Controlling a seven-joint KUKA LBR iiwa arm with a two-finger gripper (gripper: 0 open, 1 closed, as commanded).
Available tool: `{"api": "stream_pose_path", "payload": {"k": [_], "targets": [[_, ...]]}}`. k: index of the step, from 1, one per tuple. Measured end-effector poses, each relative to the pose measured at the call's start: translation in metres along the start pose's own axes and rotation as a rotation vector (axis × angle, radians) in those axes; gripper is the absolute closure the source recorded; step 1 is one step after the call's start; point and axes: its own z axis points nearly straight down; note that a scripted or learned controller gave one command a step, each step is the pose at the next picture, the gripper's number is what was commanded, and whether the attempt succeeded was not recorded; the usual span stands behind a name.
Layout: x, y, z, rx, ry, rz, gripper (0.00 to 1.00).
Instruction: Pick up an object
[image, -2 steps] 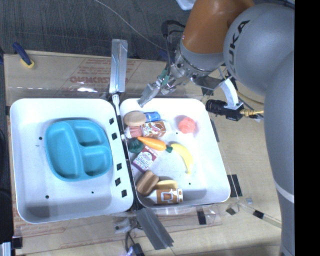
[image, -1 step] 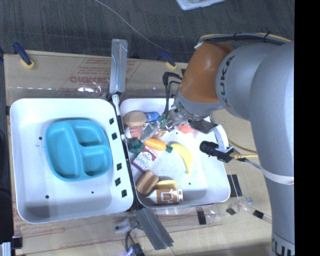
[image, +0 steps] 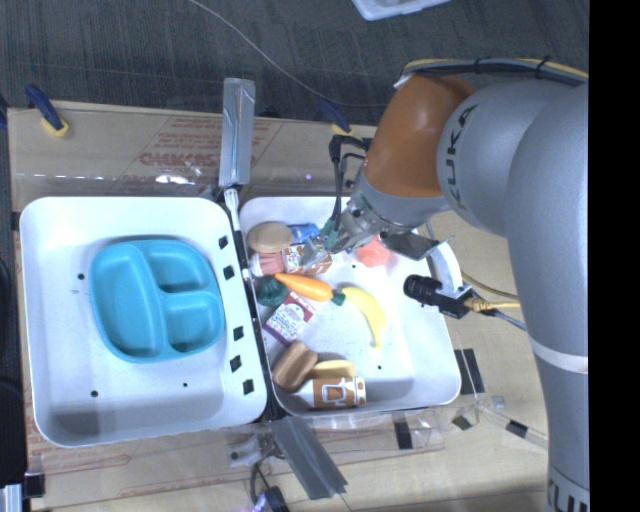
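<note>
We see the gripper (image: 335, 236) low over the far edge of the right bin (image: 425, 350); we cannot tell whether it is open or closed. A tan-lidded jar (image: 268, 238) and a pink object (image: 375, 255) lie just beside it. A carrot (image: 305, 288) and a banana (image: 365, 310) sit mid-bin, a brown can (image: 336, 391) at the near edge. The left bin (image: 50, 300) holds a blue tray (image: 155, 298).

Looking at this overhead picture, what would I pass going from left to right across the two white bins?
blue divided tray → orange carrot → yellow banana
</note>
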Motion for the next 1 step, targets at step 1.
{"api": "stream_pose_path", "payload": {"k": [1], "targets": [[0.0002, -0.0001, 0.0006, 0.001, 0.0, 0.0, 0.0]]}}
